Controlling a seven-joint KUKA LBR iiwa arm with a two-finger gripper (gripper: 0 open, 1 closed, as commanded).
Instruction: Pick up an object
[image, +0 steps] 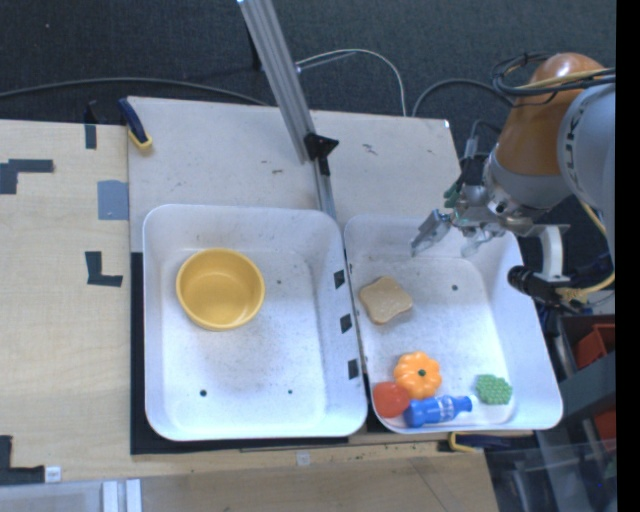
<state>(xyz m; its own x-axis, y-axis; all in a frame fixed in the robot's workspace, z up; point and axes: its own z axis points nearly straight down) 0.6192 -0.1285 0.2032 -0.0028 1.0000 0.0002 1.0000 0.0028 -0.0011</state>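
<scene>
The gripper (447, 233) hangs over the far edge of the right bin (520, 330), its fingers spread apart and gripping nothing. Below it lies a slice of bread (385, 299). At the near edge sit a small pumpkin (417, 372), a blue bottle (437, 410) and a green piece (492, 388) — close together. The left bin (160, 330) holds a yellow bowl (220, 288).

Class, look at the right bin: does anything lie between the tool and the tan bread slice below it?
Nothing visible does. The tool hangs over the far end of the right bin, and only bare bin floor separates it from the bread slice. The orange pumpkin and the other toys lie beyond the bread, at the near end.
</scene>
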